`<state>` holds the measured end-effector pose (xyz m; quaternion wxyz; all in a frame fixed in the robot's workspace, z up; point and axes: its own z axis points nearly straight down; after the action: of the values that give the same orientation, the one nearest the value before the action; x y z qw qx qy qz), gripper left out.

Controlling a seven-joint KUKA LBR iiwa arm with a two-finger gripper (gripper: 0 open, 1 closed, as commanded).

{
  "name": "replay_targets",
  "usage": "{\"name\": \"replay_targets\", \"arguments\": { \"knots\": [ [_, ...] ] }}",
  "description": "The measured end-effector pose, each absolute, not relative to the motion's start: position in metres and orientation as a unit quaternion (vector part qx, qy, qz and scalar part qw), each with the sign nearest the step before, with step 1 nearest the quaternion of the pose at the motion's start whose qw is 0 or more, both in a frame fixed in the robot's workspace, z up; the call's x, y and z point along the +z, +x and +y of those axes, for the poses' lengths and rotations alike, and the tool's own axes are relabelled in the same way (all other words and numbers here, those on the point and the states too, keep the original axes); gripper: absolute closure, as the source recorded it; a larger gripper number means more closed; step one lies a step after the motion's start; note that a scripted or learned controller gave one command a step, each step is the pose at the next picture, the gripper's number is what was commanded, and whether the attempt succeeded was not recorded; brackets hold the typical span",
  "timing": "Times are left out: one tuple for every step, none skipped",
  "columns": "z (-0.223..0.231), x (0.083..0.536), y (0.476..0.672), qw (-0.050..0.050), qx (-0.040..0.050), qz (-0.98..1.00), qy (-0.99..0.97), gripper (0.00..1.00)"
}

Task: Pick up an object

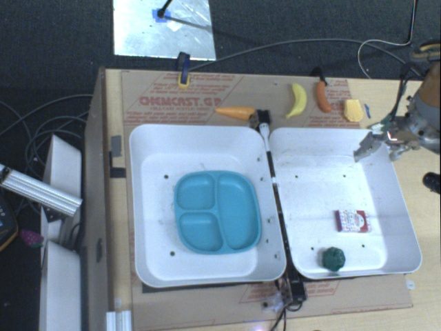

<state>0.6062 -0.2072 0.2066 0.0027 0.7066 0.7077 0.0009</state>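
The gripper (375,143) hangs over the far right part of the right bin (311,158), near its right edge. Its fingers are spread apart with nothing between them. The arm (422,119) comes in from the right.

There is lots of bare white floor under and around the gripper. The things to pick up sit well apart from it, at the near end of this bin. A small red and white packet (352,221) lies flat, close to the right wall. A dark green lumpy ball (333,258) rests just by the near edge.

The left bin (155,158) touches the right one along the middle edge. A blue divided tray (216,210) lies in its middle.

Past the far edges, on the board, lie a carrot (235,112), a banana (298,101), a hot dog (322,96) and a yellow cheese piece (353,109).
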Motion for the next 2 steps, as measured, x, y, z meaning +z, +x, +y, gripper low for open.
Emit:
{"name": "replay_targets", "arguments": {
  "knots": [
    [-0.199,0.134,0.576,0.000,0.0000,0.707,0.707,0.00],
    [-0.111,0.153,0.528,0.000,0.0008,0.709,0.706,0.00]
  ]
}}
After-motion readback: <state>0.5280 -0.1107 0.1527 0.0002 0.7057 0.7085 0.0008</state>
